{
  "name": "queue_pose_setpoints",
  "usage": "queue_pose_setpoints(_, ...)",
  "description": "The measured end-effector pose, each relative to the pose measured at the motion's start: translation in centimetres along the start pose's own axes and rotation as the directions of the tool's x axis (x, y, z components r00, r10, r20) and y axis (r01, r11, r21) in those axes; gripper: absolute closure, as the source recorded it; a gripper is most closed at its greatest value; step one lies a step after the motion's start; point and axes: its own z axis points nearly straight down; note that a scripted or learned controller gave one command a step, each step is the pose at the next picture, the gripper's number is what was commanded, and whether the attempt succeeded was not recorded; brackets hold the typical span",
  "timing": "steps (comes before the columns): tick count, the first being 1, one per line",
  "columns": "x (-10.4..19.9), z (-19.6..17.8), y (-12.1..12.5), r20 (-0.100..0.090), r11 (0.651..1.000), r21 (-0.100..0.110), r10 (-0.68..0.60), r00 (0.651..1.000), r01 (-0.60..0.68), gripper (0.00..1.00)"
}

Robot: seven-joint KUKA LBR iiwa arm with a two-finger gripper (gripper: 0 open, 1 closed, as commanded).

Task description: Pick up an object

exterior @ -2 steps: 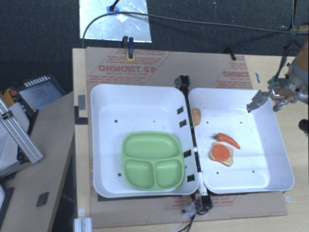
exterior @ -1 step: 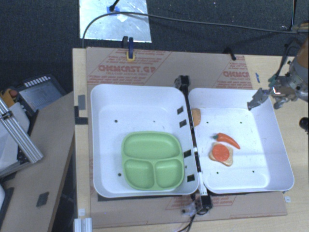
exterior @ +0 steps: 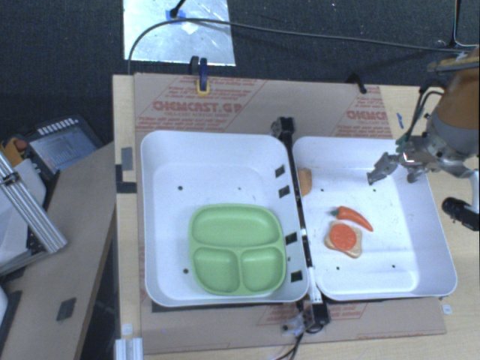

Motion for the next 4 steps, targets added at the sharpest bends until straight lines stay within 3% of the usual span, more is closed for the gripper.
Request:
queue_pose_setpoints(2,-0.6,10.9,-0.7,0.000,1.000,-0.001,0.004,1.000,-0.004,0.00)
queue_pose_setpoints(3,-0.6,9.5,-0.6,0.002,1.000,-0.007,0.003,1.000,-0.003,1.00)
queue_pose_setpoints(4,-1.2,4.9,-0.3,0.003,1.000,-0.009,0.004,1.000,-0.004,1.00)
